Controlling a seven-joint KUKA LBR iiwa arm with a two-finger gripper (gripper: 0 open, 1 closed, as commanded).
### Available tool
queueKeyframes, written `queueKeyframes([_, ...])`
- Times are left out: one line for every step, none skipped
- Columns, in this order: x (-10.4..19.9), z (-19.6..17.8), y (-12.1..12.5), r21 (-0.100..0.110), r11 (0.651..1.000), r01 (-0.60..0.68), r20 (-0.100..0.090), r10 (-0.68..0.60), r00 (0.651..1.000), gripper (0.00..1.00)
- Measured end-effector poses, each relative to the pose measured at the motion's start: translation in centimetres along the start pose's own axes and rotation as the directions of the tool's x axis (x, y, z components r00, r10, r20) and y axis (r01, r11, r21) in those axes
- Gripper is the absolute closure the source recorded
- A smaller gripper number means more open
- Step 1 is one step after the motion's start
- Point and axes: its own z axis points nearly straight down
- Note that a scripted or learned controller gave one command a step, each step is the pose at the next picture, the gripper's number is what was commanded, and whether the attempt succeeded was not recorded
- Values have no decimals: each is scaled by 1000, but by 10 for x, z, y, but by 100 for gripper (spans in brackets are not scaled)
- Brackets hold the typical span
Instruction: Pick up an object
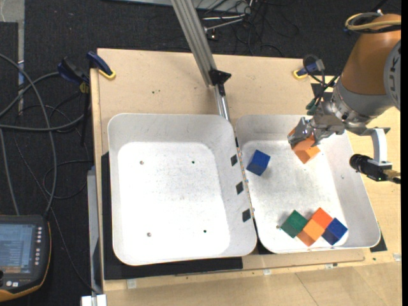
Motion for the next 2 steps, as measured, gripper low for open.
queueKeyframes([-2,-64,2,-1,1000,-1,1,1,1000,100])
queueKeyframes([-1,-62,3,6,1000,-1,0,1,1000,100])
